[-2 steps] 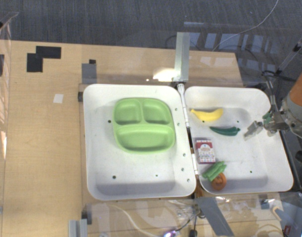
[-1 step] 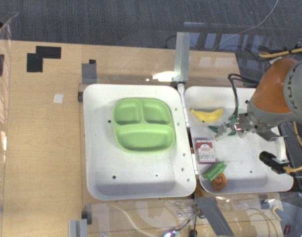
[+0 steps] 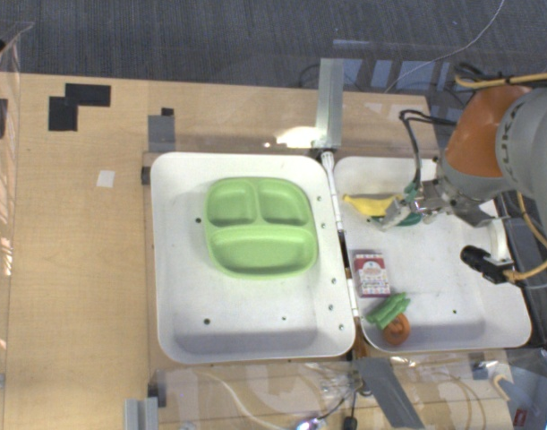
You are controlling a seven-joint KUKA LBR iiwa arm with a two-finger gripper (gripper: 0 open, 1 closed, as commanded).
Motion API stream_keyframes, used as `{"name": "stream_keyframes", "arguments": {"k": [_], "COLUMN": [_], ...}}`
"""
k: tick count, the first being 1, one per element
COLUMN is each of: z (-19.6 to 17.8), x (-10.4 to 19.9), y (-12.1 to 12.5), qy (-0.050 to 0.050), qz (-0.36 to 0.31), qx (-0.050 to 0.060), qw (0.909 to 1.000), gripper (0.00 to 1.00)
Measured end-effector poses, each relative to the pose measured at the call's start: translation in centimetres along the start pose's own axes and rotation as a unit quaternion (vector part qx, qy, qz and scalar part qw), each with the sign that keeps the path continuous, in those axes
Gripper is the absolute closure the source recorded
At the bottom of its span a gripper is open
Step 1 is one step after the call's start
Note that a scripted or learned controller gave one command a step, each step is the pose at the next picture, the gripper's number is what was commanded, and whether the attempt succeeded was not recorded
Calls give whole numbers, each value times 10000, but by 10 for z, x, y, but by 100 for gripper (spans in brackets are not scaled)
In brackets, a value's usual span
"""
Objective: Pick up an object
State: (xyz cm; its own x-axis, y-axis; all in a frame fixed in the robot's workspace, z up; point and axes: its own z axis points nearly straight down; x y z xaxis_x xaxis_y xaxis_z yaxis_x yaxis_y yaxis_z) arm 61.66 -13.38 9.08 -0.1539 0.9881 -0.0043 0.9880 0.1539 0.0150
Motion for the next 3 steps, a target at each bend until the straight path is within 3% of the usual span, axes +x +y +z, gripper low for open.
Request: {"name": "stream_keyframes", "arguments": {"k": [1,2,3], "z": [-14,-13,2], "x": [1,1,29], "y": [3,3,56], "qy": [3,3,-14], "qz": [-27,-28,279], "qx": [-34,-33,114], "qw": [10000,10000,9995], "gripper": [100,0,0]}}
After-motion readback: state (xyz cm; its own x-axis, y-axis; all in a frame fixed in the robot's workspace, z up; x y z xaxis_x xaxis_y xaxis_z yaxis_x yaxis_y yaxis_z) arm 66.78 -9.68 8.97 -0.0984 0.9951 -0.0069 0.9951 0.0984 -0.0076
